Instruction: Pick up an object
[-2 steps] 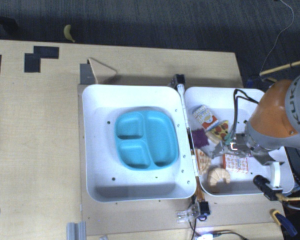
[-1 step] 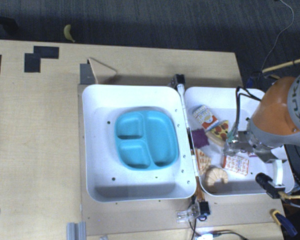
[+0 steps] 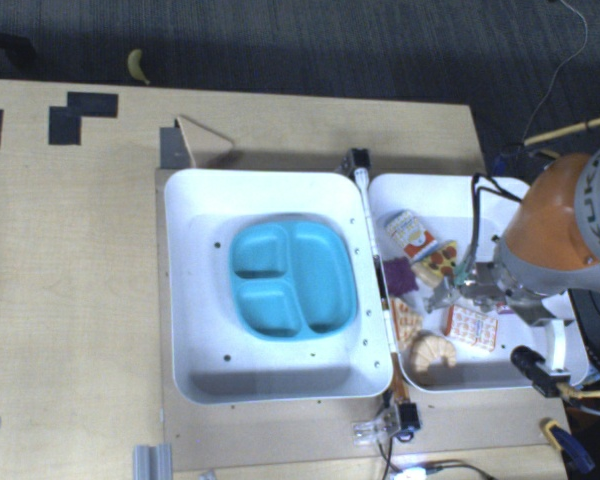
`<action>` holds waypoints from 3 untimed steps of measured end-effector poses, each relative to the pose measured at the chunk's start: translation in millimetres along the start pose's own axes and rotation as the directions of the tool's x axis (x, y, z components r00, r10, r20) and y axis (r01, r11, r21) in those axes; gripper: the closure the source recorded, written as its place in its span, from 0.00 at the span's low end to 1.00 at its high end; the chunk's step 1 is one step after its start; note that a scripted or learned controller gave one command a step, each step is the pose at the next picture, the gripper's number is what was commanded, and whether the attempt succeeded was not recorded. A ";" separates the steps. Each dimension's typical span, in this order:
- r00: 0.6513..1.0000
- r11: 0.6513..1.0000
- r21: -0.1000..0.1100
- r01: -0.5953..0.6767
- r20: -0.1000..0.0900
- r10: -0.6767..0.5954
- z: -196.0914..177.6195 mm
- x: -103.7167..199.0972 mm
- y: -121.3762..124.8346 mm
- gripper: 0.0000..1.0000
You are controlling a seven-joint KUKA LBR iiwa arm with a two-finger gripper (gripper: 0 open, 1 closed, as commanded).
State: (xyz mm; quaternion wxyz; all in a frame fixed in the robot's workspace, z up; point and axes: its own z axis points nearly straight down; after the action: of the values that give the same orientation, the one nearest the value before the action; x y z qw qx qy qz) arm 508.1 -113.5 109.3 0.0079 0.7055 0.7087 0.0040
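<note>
The arm (image 3: pixel 570 238) is cut off by the right edge.

Blue divided tray (image 3: pixel 292 278) mid left bin (image 3: pixel 185 268). Gripper (image 3: pixel 448 296) low in right bin (image 3: pixel 420 380), among snack packs (image 3: pixel 408 230), bread roll (image 3: pixel 432 350) near front edge.

The pale wooden bench (image 3: pixel 70 298) carries two shallow white bins side by side, the left bin (image 3: pixel 185 268) and the right bin (image 3: pixel 480 380), plus black tape patches (image 3: pixel 80 116) near its far-left edge.
</note>
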 end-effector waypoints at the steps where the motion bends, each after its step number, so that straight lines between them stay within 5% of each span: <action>1: 1.000 1.000 0.005 -0.004 -0.002 0.004 21.5 20.2 -18.6 0.00; 2: 1.000 1.000 -0.001 -0.002 -0.002 0.002 9.7 20.2 -16.1 1.00; 3: 1.000 1.000 0.000 -0.002 -0.002 0.002 9.9 20.3 -16.2 0.00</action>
State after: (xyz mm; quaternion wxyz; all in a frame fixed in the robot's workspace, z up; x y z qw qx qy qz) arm 492.0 -93.3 99.1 0.0071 0.7061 0.7080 0.0049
